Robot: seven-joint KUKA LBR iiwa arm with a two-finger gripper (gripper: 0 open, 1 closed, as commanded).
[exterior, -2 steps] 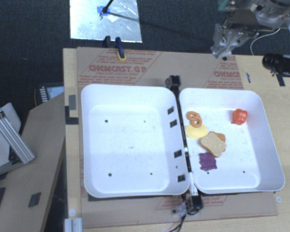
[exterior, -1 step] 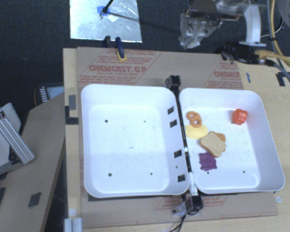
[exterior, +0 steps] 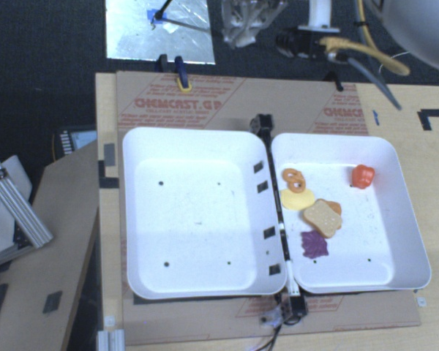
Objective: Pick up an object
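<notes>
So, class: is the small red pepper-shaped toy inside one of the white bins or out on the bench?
In. The small red pepper-shaped toy lies on the floor of the right-hand white bin, near its far right corner.

A robotics lab — white bins (exterior: 197,141) on a cardboard-covered bench (exterior: 227,97); aluminium framing (exterior: 14,203) and loose cables (exterior: 358,53) around.

Right bin (exterior: 402,196), toast slice (exterior: 323,216), pretzel (exterior: 293,179), red pepper (exterior: 362,175)

Before us, two smooth white plastic bins (exterior: 190,141), matt brown cardboard (exterior: 227,97), a shiny metal sheet (exterior: 132,20).
</notes>
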